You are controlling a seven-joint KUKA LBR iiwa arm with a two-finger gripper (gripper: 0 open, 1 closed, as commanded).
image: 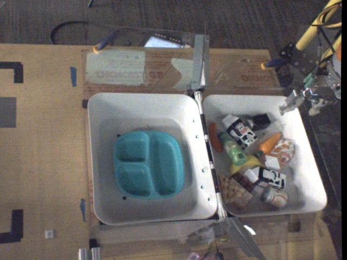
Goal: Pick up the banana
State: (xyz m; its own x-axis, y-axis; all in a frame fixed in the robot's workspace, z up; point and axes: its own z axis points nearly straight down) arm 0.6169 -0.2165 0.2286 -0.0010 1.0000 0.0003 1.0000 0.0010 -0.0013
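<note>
Gripper (295, 103) sits at upper right corner of right bin (317, 186), over the rim; can't tell its state from this angle, nothing seen in it. Arm is mostly out of frame to the right.

Banana (245, 164): yellow, lying mid right bin, wedged in clutter. Green bottle (232, 150) touching it on the left, carrot (269, 143) just beside on the upper right, b/w cartons above and below.

Left bin (97, 145) holds teal divided plate (147, 164), well apart, not relevant.

Step, my read: approach, pre-grasp; banana not yet reached. Next move needs travel down-left into the bin, then descent aligned across the banana's narrow axis, avoiding bottle and carrot.
</note>
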